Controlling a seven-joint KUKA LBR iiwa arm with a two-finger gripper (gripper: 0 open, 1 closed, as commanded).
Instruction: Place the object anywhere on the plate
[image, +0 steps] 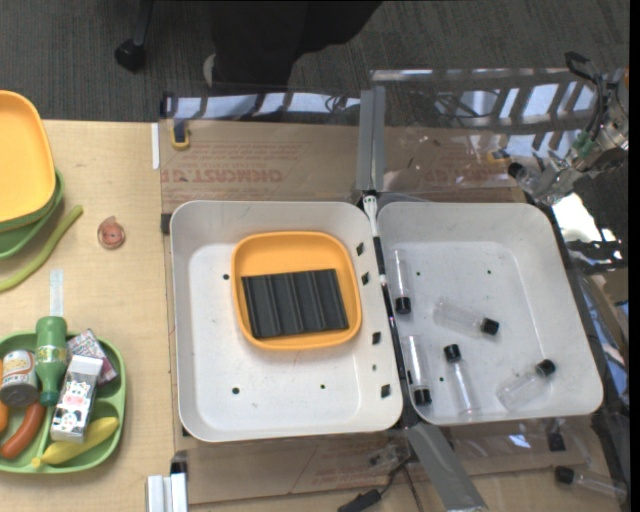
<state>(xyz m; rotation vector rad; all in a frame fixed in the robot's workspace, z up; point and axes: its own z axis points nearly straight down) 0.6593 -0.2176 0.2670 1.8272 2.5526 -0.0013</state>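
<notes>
An orange rounded-square plate (292, 245) lies in the left white bin (210, 390), toward its back. A dark grey ridged rectangular block (297, 303) rests flat on the plate, inside its rim. In the right white bin (520, 225) lie several clear plastic vials with black caps: one along the left wall (398, 282), one near the middle (462, 317), and one at the front right (522, 385).
On the wooden table to the left stand a green tray (105, 440) of toy food, a stacked yellow dish (20, 165) and a small pink item (111, 233). Cardboard (260, 165) lies behind the bins. A clear frame with cables (570, 130) stands at the back right.
</notes>
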